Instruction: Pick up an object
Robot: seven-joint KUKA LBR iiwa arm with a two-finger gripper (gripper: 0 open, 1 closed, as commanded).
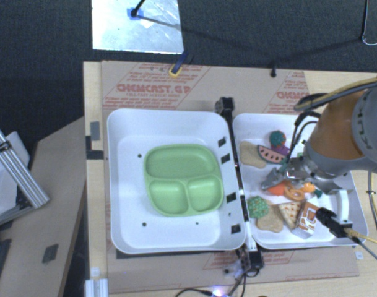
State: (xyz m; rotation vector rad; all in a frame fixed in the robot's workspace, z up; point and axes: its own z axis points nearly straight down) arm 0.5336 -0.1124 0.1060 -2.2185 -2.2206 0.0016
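The pincer is down in the right-hand white bin, its grey metal fingers reaching toward the bin's middle from the arm on the right; they look slightly parted, but whether they are spread or pressed together I cannot tell, and nothing can be seen clearly caught between them. Its tips lie among the toy foods piled there. Right beside it, touching or nearly so, is an orange piece that sits just under and to the right of the fingers. Just above the pincer lies a watermelon slice, with a tan bread-like piece to the upper left and a small green and purple fruit farther up. Below and to the left is a green speckled round piece, and below that a tan cookie-like piece. Below right sit a toast-coloured wedge and a small red and white packet. The foods crowd the pincer on all sides. Well to the left, past the dividing black clips, the other white bin holds a green sectioned tray. Both bins rest on the table.
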